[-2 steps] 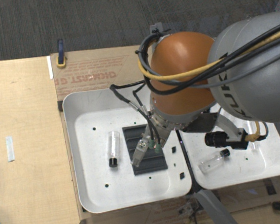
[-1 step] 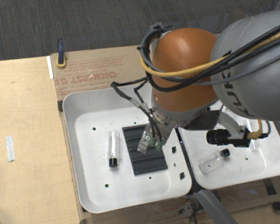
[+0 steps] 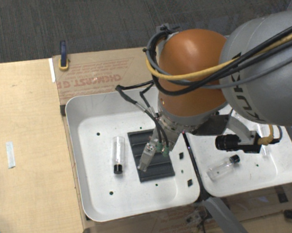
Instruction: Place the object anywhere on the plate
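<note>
White plastic, shallow and scuffed: two bins sit side by side on the bench, and the pincer [image 3: 150, 156] hangs over the left bin [image 3: 93, 200]. It comes down from the arm [image 3: 193, 70], whose big orange band and grey casing loom above and to its right, with black and yellow cables looped across.

Directly beneath the pincer lies the plate [image 3: 163, 171], a dark grey rectangle flat on the bin floor. The pincer's tip is a pale, slanted shape over the plate's left half. I cannot tell whether the pincer is apart or together, nor whether anything is caught in it.

Just to the left of the pincer, off the plate and on the white floor, a clear tube [image 3: 118, 154] lies nearly straight up and down the view, its black cap at the near end. It is close to the plate's left edge but not touching it.

Well to the right of the pincer, past the wall between the bins, a second clear tube [image 3: 220, 169] lies tilted in the right bin [image 3: 281, 171], its black cap pointing away to the upper right.

Behind the pincer, beyond the left bin, a sheet of brown cardboard [image 3: 98, 74] lies flat.
</note>
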You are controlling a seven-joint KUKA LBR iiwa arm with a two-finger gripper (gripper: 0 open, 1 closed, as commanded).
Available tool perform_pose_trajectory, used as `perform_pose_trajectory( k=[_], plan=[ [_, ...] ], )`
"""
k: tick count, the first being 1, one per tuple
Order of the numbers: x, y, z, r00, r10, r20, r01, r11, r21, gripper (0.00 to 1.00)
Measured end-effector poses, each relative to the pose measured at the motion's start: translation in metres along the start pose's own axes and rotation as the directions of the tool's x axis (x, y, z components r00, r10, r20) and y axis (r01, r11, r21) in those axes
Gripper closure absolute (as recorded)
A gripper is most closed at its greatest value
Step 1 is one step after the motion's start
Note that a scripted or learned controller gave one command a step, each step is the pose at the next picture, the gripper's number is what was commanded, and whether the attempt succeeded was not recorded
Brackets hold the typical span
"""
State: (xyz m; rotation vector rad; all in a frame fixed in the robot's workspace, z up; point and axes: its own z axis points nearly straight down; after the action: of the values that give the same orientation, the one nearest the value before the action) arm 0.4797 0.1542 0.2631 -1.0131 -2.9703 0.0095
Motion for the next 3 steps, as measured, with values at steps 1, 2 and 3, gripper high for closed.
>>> perform_pose_trajectory(
  k=[1,2,3],
  plan=[
    [-0.002,-0.001,-0.008,1.000,0.003,0.000,-0.003,1.000,0.002,1.00],
    [-0.052,0.020,0.037,0.939,-0.345,0.003,0.345,0.939,-0.005,1.00],
    [-0.045,-0.009,-0.055,0.932,-0.363,0.005,0.363,0.932,-0.006,1.00]
  ],
)
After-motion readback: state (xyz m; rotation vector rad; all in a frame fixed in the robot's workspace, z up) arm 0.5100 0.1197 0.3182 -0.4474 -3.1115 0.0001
